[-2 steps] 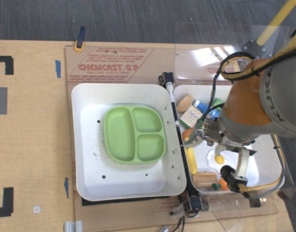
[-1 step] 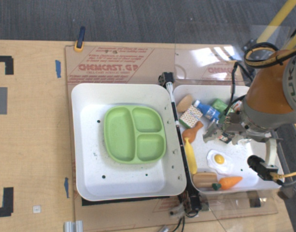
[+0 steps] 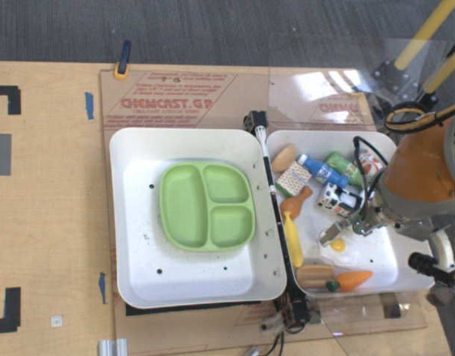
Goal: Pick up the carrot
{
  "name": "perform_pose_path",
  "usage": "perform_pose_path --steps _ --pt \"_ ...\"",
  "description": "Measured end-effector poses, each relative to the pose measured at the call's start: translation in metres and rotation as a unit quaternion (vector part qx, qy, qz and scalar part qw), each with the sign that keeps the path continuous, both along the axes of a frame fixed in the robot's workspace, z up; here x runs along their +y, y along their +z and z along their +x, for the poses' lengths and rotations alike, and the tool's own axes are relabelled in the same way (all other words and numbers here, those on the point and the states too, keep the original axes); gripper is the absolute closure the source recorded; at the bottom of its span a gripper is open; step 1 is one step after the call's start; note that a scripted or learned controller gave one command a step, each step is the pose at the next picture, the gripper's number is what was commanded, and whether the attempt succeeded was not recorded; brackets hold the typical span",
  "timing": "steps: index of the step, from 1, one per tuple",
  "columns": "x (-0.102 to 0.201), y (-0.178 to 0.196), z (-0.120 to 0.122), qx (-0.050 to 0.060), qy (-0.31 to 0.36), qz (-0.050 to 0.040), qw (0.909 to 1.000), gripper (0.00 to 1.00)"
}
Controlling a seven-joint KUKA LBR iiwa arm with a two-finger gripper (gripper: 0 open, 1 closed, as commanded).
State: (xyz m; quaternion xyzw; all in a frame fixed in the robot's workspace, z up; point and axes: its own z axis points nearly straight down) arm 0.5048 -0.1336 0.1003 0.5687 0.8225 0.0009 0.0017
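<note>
The carrot [image 3: 354, 279] is orange with a green stub at its left end. It lies flat along the front wall of the right bin [image 3: 383, 262]. My gripper [image 3: 337, 233] hangs low over the middle of that bin, above a small white and yellow fried-egg toy [image 3: 338, 247]. It is a short way behind and to the left of the carrot and does not touch it. The grey arm with its orange band [image 3: 424, 170] comes in from the right and hides part of the bin's right side.
In the right bin a yellow banana [image 3: 292, 239] lies along the left wall and a tan wooden block [image 3: 315, 274] sits just left of the carrot. A drumstick [image 3: 295, 202], a cracker box [image 3: 292, 177], a blue bottle [image 3: 321, 170] and a cow-patterned toy [image 3: 332, 195] crowd the back. The left bin [image 3: 138, 258] holds a green divided plate [image 3: 208, 205].
</note>
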Motion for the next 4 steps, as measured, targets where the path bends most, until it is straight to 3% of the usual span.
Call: perform_pose_path --steps 1,2,3,4 --pt "0.0 0.009 0.001 -0.002 -0.002 -0.0006 1.0 1.0" --pt "0.0 0.008 0.0 -0.001 -0.002 -0.0004 1.0 0.0" --pt "-0.008 -0.011 -0.021 -0.003 0.091 0.0003 0.9959 0.0" --pt "0.005 -0.011 -0.019 -0.004 0.355 -0.0064 0.9347 0.0"
